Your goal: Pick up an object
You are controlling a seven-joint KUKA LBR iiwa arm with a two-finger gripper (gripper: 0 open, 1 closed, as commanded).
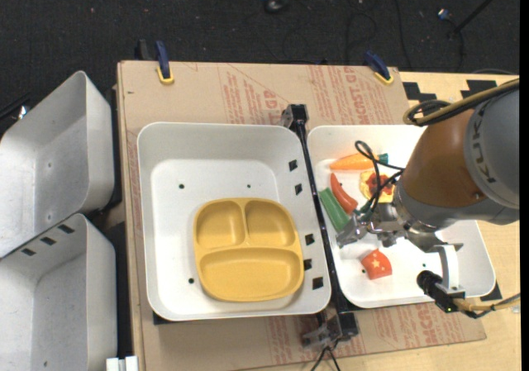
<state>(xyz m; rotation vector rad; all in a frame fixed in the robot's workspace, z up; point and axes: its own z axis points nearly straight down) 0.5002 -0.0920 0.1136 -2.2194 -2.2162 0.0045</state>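
Note:
My gripper (361,230) hangs low in the right bin (475,283), under the arm's grey and orange wrist. Just below and right of it lies a small red block with a yellow spot (377,264). Left of the gripper lies a green stick (334,210) with a red stick (342,192) beside it. Farther back are an orange carrot-like piece (351,163) and a yellow and red item (374,185), partly hidden by the arm. I see nothing between the fingers.
The left bin (165,196) holds a yellow divided plate (246,248). A black divider (310,196) runs between the bins. Two spare white bins (50,196) stand off the bench at the left. Cables loop over the right bin.

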